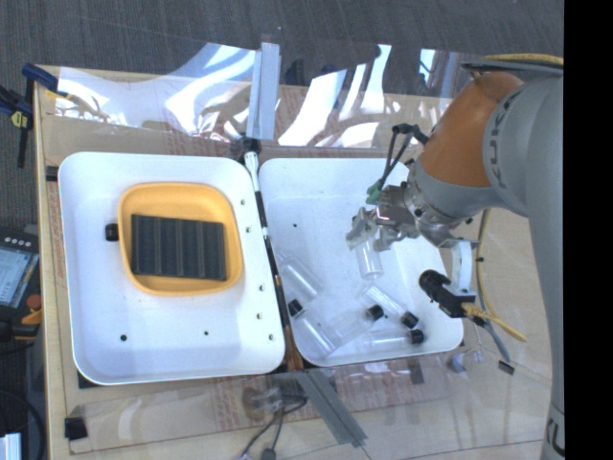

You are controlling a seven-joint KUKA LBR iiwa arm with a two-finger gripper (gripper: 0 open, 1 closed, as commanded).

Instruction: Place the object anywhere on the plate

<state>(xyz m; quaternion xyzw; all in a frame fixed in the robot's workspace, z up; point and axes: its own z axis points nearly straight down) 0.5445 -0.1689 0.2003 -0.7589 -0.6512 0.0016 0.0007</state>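
Observation:
A yellow plate [172, 202] lies in the left bin [96, 324], with a dark ridged rectangle [182, 244] lying across its middle. My gripper [370, 234] hangs over the middle of the right bin [316, 195], well to the right of the plate. A clear vial [369, 261] sticks out downward from between its fingers, so the gripper is shut on it. The vial stands nearly upright, unlike the ones lying flat below it.
Several clear vials with black caps lie in the right bin's near half, such as one vial [301, 286] and another [381, 304]. A small black piece [112, 231] sits beside the plate's left rim. A ridge [266, 257] divides the bins.

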